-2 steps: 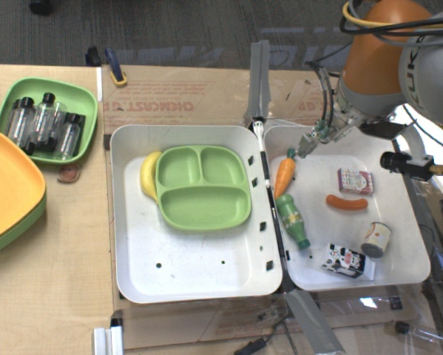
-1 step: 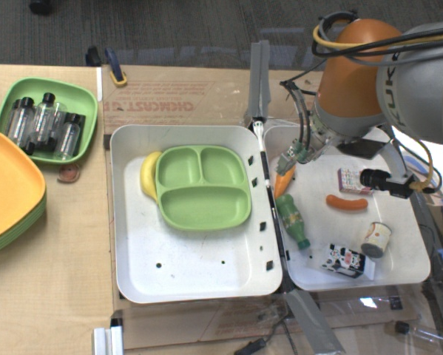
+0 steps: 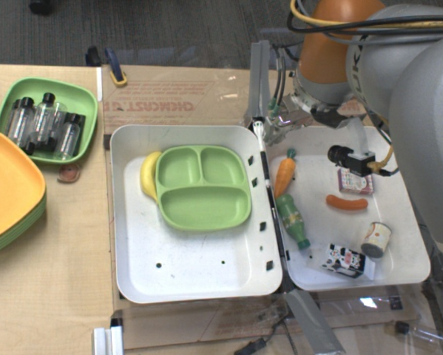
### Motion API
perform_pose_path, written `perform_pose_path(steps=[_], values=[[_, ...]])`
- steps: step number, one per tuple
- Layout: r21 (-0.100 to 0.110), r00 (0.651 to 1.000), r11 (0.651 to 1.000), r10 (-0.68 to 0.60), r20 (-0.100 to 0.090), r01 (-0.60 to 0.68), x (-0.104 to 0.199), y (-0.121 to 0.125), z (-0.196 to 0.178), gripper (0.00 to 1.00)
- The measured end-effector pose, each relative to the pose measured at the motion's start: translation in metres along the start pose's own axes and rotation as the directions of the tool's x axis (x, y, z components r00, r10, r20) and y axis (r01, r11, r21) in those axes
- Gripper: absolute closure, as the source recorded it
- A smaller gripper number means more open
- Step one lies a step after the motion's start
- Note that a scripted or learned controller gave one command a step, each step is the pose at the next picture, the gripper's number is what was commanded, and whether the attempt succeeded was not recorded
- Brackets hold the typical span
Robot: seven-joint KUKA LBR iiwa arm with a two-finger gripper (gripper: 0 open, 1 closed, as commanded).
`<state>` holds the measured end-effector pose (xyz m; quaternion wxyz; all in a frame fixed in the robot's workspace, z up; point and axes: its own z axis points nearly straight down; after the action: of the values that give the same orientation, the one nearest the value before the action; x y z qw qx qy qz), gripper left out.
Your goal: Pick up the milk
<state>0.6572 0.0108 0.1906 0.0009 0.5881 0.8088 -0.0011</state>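
two bins are set side by side; the right bin [image 3: 410, 220] is taken as landmark. to its left, touching it, the left bin [image 3: 132, 257] is placed, and a divided plate [image 3: 203, 186] is laid in it. inside the right bin, a carrot [image 3: 284, 174] and a bottle [image 3: 292, 221] are lined along the left wall. a sausage [image 3: 347, 203] is found near the middle, a small box [image 3: 355, 182] just behind it. a cup [image 3: 376, 239] and a milk carton [image 3: 345, 260] are placed at the front.

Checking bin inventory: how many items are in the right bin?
6: carrot and green bottle along the left wall, sausage and small packet mid-bin, milk carton and tin can at the near edge. The arm may hide more.
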Motion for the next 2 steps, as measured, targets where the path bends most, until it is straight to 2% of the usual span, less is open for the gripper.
perform_pose_path(steps=[1, 2], values=[[0.002, 0.907, 0.907, 0.422, 0.0, -0.422, 0.004, 0.003, 0.0, 1.0], [0.002, 0.998, 0.998, 0.064, -0.002, -0.064, -0.042, -0.012, 0.0, 1.0]])
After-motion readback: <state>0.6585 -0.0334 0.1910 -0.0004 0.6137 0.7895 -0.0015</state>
